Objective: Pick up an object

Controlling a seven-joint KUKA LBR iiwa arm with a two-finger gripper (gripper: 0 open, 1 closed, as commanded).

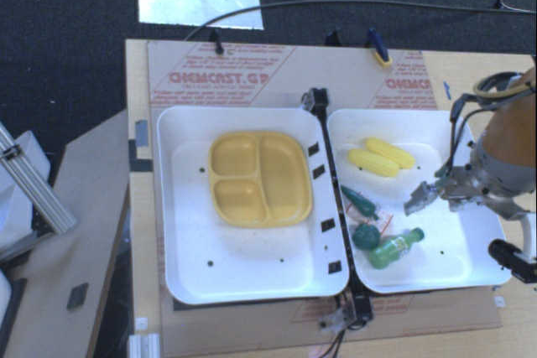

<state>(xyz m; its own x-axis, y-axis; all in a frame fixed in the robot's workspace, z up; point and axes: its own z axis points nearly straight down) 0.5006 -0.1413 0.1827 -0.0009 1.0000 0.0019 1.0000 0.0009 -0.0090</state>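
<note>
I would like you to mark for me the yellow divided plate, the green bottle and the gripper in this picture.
Yellow divided plate (pixel 258 179): camera view, on the ridge between its compartments.
Green bottle (pixel 393 248): camera view, on the middle of its body.
Gripper (pixel 417 202): camera view, at its tip.

The divided plate (pixel 258 179) lies in the left bin (pixel 180 264). Right of the plate, in the right bin (pixel 453 268), two corn cobs (pixel 382 158) lie farthest back, with the bottle (pixel 394 248) nearest the front and the gripper (pixel 419 199) between them.
</note>
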